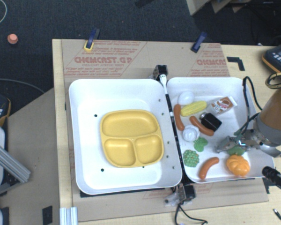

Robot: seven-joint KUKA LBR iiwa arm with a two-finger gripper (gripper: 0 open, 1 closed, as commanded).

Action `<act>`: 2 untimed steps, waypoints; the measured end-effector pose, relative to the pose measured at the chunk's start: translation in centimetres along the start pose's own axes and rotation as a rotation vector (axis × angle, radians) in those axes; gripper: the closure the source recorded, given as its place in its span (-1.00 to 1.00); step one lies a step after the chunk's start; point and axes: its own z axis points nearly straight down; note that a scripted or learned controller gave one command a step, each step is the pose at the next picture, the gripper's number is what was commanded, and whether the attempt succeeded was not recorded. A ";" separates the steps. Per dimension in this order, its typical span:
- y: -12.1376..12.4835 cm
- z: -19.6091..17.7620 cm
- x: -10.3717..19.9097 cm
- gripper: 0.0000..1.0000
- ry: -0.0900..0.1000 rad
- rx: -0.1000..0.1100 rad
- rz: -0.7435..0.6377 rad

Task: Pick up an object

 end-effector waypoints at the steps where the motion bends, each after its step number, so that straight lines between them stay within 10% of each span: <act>1: 0.2 -1.3 -0.1 1.00 -0.003 -0.007 0.001; 2: -0.2 -7.2 0.7 1.00 -0.005 -0.010 -0.002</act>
